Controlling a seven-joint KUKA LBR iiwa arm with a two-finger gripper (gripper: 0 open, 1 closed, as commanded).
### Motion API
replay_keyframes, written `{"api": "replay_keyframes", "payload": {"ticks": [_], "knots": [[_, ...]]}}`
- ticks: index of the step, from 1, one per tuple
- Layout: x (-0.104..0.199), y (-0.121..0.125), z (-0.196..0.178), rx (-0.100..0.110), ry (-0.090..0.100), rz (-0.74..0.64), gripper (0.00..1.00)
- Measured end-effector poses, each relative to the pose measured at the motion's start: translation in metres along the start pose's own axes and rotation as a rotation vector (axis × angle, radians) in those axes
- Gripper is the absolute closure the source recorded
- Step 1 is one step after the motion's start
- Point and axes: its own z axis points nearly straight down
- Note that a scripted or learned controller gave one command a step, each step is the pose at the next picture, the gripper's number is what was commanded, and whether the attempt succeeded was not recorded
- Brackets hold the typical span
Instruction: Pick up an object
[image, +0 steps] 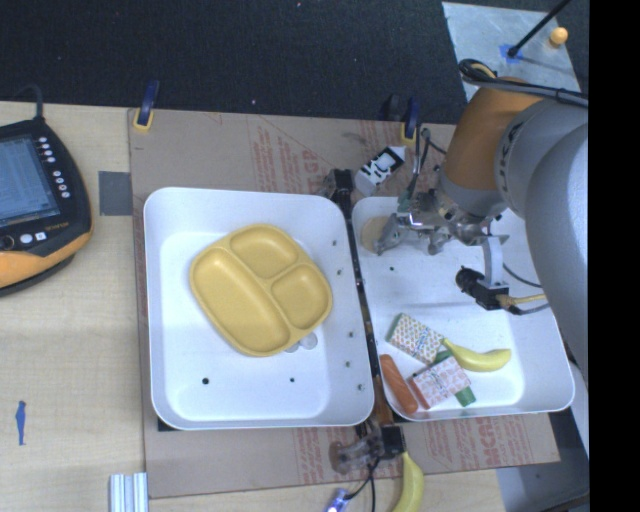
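Camera view. Two white bins sit side by side on the bench. The left bin holds a yellow tray with three compartments, lying roughly at the bin's centre and slightly toward twelve o'clock. The right bin holds the loose items, grouped toward its six o'clock edge: a banana, a patterned packet just beside it at nine o'clock, a red-and-white packet below both, and an orange sausage-like piece against the bin's near-left wall. A second banana lies outside the bins on the bench at six o'clock. A handheld controller rests at the far left.

The arm enters from the right and bends down over the right bin's twelve o'clock corner. The gripper hangs at that corner, low over a pale round object — its nature cannot be determined. Whether the gripper has anything in it cannot be told; the hardware blocks the sight line.

Assessment: the step in hand appears to be the reach or descent onto a target at the far-left corner of the right bin; no lift is evident. The next move calls for closing squarely on the object, clear of the bin wall — a corner grasp risks fouling the rim — and then a straight vertical lift.
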Motion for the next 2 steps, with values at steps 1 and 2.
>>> {"api": "replay_keyframes", "payload": {"ticks": [1,2], "knots": [[0.0012,-0.0002,0.0002,0.001,0.000,0.000,0.00],[0.0017,-0.0002,0.0002,0.001,0.000,0.000,0.00]]}}
